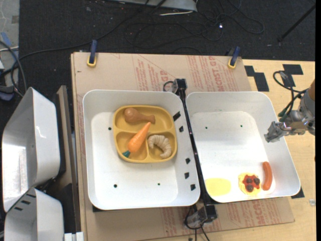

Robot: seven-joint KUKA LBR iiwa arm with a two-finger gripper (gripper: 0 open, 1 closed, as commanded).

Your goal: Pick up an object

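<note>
- A left bin (pixel 100 185) is seen on the bench, its floor white and marked with small black dots.
- A yellow plate (pixel 120 118) with three compartments is set in the upper middle of this bin.
- A drumstick (pixel 137 116) is laid in the plate's top compartment, at 12 o'clock, its thick end to the left.
- A carrot (pixel 139 138) is placed in the lower left compartment, at 7 o'clock, tilted with its tip toward 1 o'clock and its green end low.
- A pale shrimp (pixel 160 144) is curled in the lower right compartment, at 5 o'clock.
- A right bin (pixel 225 104) is set just beside the left one, the two rims touching along the middle.
- A yellow disc (pixel 218 186) is laid flat on this bin's floor at 6 o'clock.
- A pizza (pixel 250 183), small and topped with red and dark bits, is found at 5 o'clock, near the disc.
- A sausage (pixel 267 175) is laid just beside the pizza, on the sloping right wall, lengthwise toward 12 o'clock.
- The gripper (pixel 275 133) is held over the right bin's rim at 3 o'clock, well apart from the sausage below it.
- Nothing is seen between its fingers; whether they are apart or together cannot be told.
</note>
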